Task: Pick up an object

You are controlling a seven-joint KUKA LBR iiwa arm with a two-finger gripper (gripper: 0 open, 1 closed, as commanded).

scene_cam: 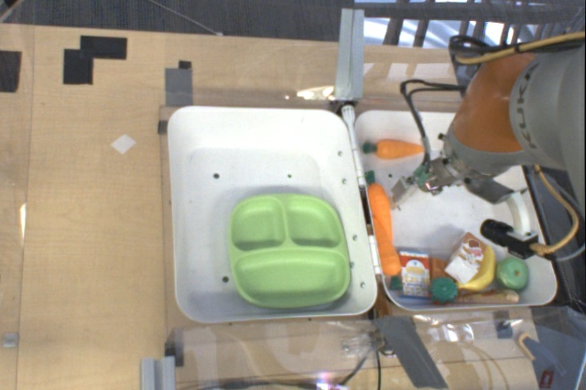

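Observation:
My gripper (414, 180) hangs over the middle of the right bin (430, 214), open, with nothing between its fingers. A small carrot (398, 148) lies just behind it near the bin's back wall. A long carrot (382, 228) lies along the bin's left wall, in front of and to the left of the gripper. At the front of the bin sit a small juice box (415, 274), a teal ball (444, 289), a banana (485, 273), a red and white packet (465, 256) and a green round fruit (513, 273).
The left bin (201, 150) holds a green divided plate (289, 249) in its front half. A metal divider (357, 187) runs between the two bins. The grey arm with its orange band (490, 109) covers the right bin's back right corner.

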